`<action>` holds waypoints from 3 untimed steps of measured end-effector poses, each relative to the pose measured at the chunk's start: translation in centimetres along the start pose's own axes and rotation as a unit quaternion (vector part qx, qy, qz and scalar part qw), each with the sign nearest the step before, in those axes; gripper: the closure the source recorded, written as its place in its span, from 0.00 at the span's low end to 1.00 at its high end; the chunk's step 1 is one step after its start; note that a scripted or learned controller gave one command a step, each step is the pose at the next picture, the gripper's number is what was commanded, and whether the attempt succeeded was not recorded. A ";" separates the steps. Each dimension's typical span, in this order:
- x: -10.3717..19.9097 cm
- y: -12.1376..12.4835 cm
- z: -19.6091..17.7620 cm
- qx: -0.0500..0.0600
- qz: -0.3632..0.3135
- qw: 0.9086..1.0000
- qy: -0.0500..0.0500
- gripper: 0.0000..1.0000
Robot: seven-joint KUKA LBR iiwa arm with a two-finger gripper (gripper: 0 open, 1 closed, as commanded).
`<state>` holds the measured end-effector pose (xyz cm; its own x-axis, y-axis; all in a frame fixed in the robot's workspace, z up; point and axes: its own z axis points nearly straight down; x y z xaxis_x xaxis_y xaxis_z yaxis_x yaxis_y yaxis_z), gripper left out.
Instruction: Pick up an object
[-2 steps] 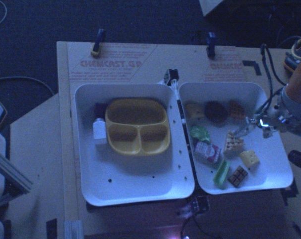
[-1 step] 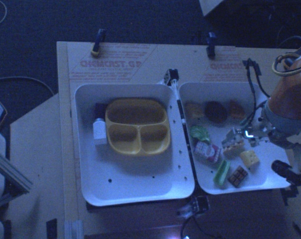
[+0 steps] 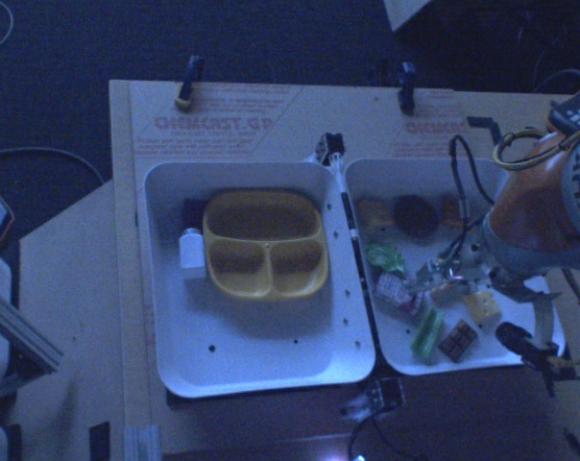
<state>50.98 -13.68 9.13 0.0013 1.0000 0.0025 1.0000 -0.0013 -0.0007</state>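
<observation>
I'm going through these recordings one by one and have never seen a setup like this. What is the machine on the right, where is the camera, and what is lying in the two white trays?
This is one camera fixed above a bench, looking down at a slant in dim light. The grey robot arm with an orange band reaches in from the right, and its hand hangs low over the right shallow white bin. The picture is too dark to tell whether the hand holds anything. That bin carries small items: a dark round object, a green crumpled piece, a green stick-shaped piece, a brown checkered cube and a pale yellow block. The left shallow white bin carries a yellow divided plastic plate, with a small white bottle at its left side.
</observation>
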 end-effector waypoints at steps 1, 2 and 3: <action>0.0 0.2 0.3 -0.001 -0.001 1.000 0.001 0.00; 0.2 0.5 -1.0 -0.006 -0.001 1.000 0.001 1.00; 0.0 0.1 -5.4 -0.003 -0.001 1.000 -0.003 1.00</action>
<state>51.04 -13.70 14.49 -0.0003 1.0000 -0.0026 1.0000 0.0003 0.0052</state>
